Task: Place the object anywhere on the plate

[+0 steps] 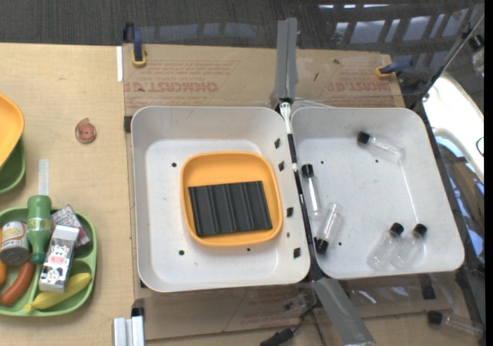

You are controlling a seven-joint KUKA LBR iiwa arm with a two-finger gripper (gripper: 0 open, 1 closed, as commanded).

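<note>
An orange plate (187, 183) with rounded corners lies in the middle of the left white bin (154, 206). A dark grey ridged rectangular block (231, 208) rests flat on the plate and covers most of its inside. In the right white bin (362, 190) lie several clear vials with black caps: one near the back (379, 146), one along the left wall (310, 186), one just below it (327, 225), and two close together at the front right (397, 246).
Left of the bins, a green tray (77, 279) holds toy food and small bottles. An orange bowl (8, 132) sits at the left edge, with a small pink object (85, 131) on the bench. Brown cardboard (208, 78) lies under the bins.
</note>
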